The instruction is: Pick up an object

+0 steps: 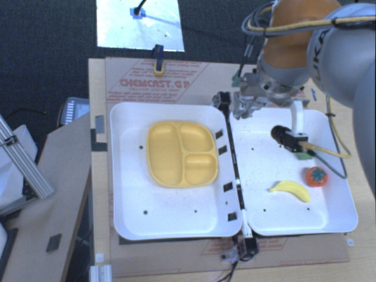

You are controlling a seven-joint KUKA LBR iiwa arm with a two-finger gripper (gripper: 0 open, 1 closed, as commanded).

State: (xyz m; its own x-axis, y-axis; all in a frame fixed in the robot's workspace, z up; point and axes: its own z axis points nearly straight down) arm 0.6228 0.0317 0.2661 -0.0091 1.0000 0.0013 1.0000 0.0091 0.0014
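Two white bins (176,228) on cardboard-topped bench (170,78), dark carpet (47,34); gripper (247,107) state unclear

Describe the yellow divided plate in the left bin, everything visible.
The yellow divided plate looks like matte plastic, a rounded square with a raised rim and three compartments: one large at the camera view's left, two smaller at the right, split by low ridges. It lies flat, right side up, slightly rotated, near the middle of the left bin. Its compartments hold nothing. Only the bin floor touches it; the gripper is over the far edge of the right bin.
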